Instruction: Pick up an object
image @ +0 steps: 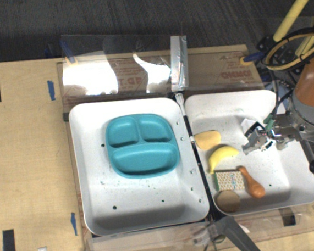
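Observation:
My gripper (253,136) hangs over the middle of the right bin (265,102), its fingers spread open with nothing between them. Just left of it lie a pale yellow potato-shaped piece (207,139) and a yellow banana (222,155). Toward the front of the bin sit a speckled square sponge-like block (229,180), an orange carrot-like piece with a brown handle (251,183), and a round brown object (227,200). The gripper is a little above and to the right of the banana, apart from it.
The left bin (92,200) holds a teal divided plate (141,143). A clear plastic panel and a metal strip (178,62) stand behind the bins. Yellow and black cables (287,43) hang at the upper right near the arm (311,93).

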Action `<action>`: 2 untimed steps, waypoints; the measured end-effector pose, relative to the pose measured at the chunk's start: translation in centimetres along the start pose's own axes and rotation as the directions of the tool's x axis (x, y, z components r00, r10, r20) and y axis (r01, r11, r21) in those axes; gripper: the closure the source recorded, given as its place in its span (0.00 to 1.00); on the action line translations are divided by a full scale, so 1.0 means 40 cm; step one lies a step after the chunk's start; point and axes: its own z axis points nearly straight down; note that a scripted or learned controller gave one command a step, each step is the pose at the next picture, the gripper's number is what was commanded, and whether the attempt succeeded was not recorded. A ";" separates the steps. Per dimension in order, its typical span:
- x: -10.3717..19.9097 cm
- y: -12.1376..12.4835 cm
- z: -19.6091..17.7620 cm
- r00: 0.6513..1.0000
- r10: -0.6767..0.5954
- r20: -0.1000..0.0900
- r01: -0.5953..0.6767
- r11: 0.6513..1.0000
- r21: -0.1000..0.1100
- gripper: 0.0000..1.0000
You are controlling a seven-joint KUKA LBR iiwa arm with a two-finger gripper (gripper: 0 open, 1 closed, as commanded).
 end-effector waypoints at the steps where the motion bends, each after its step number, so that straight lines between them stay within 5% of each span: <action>1: 0.031 0.034 0.194 0.982 -0.188 -0.001 0.188 0.982 0.003 0.00; 2: -0.081 -0.012 0.373 0.981 -0.194 0.003 0.194 0.981 -0.016 0.00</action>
